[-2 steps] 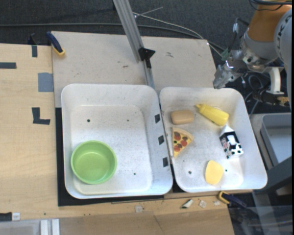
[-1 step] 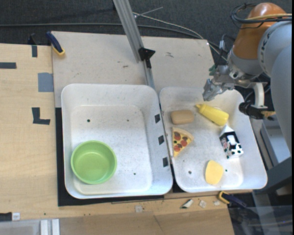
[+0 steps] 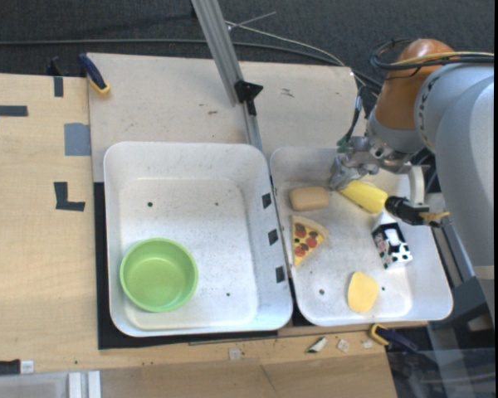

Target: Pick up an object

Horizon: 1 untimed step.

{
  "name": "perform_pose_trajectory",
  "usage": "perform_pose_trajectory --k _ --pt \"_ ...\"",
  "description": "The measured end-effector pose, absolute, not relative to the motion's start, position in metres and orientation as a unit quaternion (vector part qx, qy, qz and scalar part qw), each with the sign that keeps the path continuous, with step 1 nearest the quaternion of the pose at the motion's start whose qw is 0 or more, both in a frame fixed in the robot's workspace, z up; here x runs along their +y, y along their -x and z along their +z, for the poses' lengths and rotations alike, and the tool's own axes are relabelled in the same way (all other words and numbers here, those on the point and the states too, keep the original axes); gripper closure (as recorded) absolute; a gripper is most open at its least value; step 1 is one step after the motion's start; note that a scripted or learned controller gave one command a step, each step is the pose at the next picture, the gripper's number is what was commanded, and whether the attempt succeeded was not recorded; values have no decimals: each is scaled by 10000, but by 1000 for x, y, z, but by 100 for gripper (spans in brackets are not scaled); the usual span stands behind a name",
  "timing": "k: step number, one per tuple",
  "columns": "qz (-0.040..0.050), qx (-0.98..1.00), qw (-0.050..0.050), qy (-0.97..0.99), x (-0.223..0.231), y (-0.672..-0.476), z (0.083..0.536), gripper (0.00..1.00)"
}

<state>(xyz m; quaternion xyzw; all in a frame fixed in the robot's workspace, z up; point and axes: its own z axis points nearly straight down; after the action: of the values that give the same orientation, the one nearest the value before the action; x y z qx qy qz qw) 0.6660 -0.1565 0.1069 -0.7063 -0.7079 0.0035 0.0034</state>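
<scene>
Gripper [image 3: 342,175]: reaching down into the far part of the right bin; whether it is apart or together cannot be told from this slanted view.
Arm [image 3: 448,106]: grey, with an orange band [image 3: 415,56] above the wrist, entering from the view's right.
Right bin [image 3: 423,309]: shallow, white; the gripper sits over its far edge area.
Tan bread-like piece [image 3: 308,197]: just beside the gripper, on its near-left side, lying on the bin floor.
Yellow corn-like object [image 3: 363,196]: just beside the gripper on its near-right side, lying tilted; contact with the gripper cannot be told.
Pizza slice toy [image 3: 305,239]: near the gripper, further toward the camera, past the bread-like piece, by the bin's left wall.
Black-and-white small object [image 3: 392,245]: near-right of the gripper, apart from it.
Yellow flat piece [image 3: 363,292]: well apart from the gripper, at the bin's near end.
Left bin [image 3: 183,160]: well to the gripper's left.
Green bowl [image 3: 158,274]: in the left bin's near-left corner, well apart from the gripper.
</scene>
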Motion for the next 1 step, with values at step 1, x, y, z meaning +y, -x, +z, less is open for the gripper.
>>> perform_pose_trajectory --k 1 --pt "18 -7081 13 7061 -155 -666 87 0"
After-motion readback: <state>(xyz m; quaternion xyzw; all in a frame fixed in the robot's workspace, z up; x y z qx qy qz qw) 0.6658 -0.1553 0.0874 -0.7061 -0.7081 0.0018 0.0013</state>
